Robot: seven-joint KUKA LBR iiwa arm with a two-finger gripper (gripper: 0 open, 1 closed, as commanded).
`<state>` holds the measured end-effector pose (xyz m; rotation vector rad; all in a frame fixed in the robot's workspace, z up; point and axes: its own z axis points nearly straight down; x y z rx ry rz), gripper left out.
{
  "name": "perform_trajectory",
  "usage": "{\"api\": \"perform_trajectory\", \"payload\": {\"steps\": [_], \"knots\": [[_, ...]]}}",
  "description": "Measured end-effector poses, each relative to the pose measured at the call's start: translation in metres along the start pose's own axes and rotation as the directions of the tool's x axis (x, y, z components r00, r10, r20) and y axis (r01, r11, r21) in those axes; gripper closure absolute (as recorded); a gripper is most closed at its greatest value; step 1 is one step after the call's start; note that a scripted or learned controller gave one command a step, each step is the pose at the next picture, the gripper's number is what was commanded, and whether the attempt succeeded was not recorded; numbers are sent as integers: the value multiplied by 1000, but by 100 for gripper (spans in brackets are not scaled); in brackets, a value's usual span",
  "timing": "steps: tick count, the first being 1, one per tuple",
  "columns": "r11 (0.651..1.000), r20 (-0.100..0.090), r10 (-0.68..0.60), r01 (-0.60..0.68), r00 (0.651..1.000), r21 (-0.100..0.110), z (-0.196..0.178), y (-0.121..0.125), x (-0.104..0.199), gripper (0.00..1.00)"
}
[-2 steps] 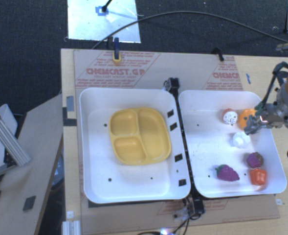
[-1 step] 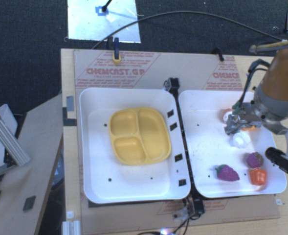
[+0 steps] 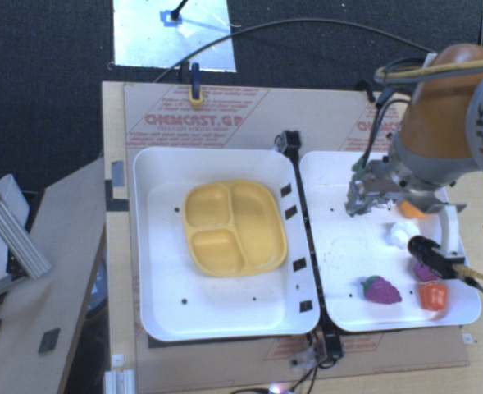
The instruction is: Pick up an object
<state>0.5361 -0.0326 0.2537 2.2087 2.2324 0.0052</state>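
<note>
dark carpet surrounds the bench (image 3: 225, 109), where two white bins sit side by side. left bin (image 3: 163, 302) holds a yellow tray (image 3: 233, 226) near its centre, with bare floor all round it. over the right bin (image 3: 339, 294), the gripper (image 3: 357, 202) hangs near the upper left; its grip cannot be told. grapes (image 3: 380, 290), a red piece (image 3: 432, 295) and an orange piece (image 3: 411, 210) crowd the right edge.

Yellow tray (image 3: 234, 227), purple grapes (image 3: 381, 290)
</note>
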Motion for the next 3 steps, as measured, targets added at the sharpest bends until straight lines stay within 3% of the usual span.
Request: {"api": "perform_trajectory", "payload": {"steps": [1, 3], "knots": [[1000, 0, 1, -1, 1000, 2, 7, 2, 54, 100], [1000, 1, 3, -3, 1000, 1, 23, 30, 139, 100]]}}
